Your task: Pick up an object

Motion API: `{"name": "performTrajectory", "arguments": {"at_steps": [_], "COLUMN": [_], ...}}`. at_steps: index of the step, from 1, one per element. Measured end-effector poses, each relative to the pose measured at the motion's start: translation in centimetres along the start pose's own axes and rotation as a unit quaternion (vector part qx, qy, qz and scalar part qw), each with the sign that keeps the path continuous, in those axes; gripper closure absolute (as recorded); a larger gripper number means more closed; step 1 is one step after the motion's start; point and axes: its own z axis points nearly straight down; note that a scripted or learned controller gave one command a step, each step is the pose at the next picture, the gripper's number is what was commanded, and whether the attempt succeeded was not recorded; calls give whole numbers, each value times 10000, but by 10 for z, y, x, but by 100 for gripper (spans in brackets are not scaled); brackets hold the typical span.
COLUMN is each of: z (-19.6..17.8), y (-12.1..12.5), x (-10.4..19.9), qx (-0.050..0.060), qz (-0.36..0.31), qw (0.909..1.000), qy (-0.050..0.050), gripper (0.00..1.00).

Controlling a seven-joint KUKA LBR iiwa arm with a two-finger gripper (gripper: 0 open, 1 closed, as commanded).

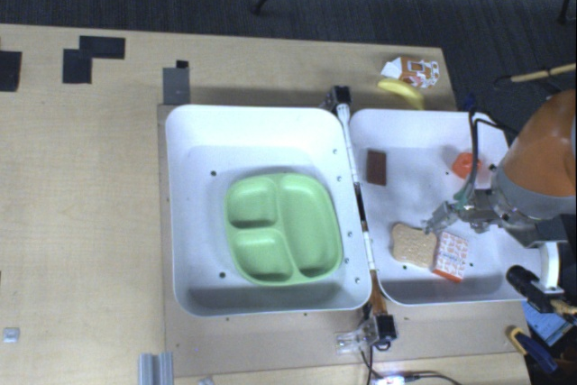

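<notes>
The pincer (448, 216) hangs low in the right bin (406, 135), directly above the cracker (413, 245) and the patterned packet (452, 256); whether it is open or closed cannot be told, and no object appears lifted yet.

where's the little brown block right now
The brown block lies in the right bin, near its left wall in the upper part of the camera view, above the tan cracker.
</notes>
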Motion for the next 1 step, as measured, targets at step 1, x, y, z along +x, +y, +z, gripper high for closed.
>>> {"name": "performTrajectory", "arguments": {"at_steps": [1], "z": [39], "y": [-5], "x": [49], "qx": [10], "qz": [38], "qw": [10000], "qy": [-27], "gripper": [0]}}
